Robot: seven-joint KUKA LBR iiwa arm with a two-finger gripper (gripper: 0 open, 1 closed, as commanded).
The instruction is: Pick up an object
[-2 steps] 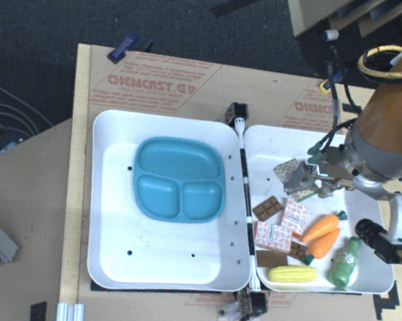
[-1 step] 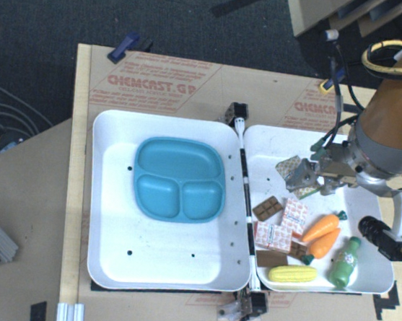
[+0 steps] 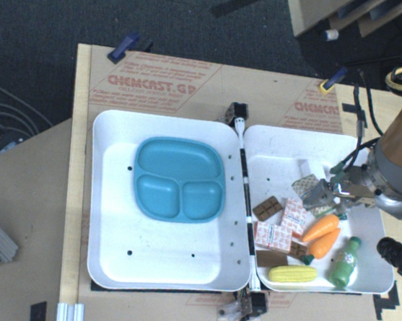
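gripper (image 3: pixel 326 191) low in right bin (image 3: pixel 275 147), grip unclear | carrot (image 3: pixel 322 235) just beside it | near: patterned packets (image 3: pixel 283 228), chocolate (image 3: pixel 267 208), corn (image 3: pixel 291 275), green bottle (image 3: pixel 345 262) | left bin (image 3: pixel 107 181): blue tray (image 3: pixel 179 178)

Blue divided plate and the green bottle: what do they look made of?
Blue divided plate: likely moulded plastic, matte, with uniform colour and soft rounded compartment edges. Green bottle: probably plastic, slightly glossy, with a pale label; too small to be sure.

Even bright light, slight softness
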